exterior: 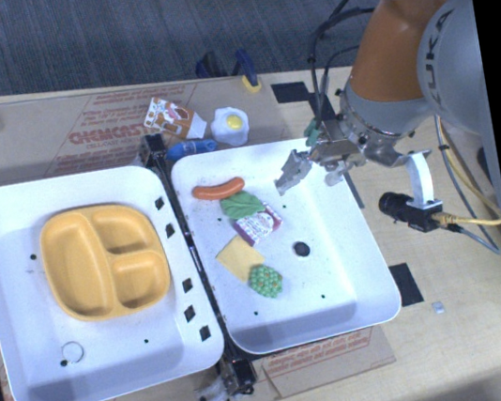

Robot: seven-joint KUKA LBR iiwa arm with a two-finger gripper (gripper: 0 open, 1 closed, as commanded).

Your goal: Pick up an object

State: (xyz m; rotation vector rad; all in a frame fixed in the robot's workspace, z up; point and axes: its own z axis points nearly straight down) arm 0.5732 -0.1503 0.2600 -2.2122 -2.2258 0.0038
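Grey jaws (290, 173) hanging over right bin (355, 225), grip state unclear; sausage (218, 190) lying nearest, likely target.

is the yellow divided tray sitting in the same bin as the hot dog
No, the yellow divided tray lies in the left bin, while the hot dog lies in the right bin with the other small items.

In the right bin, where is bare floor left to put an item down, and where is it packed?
Right bin: bare floor along the near wall below the green ball, and on the right beyond the black disc. Crowded in the left-centre, where sausage, green leaf, purple packet and yellow slice cluster. The gripper hovers over the far right corner.
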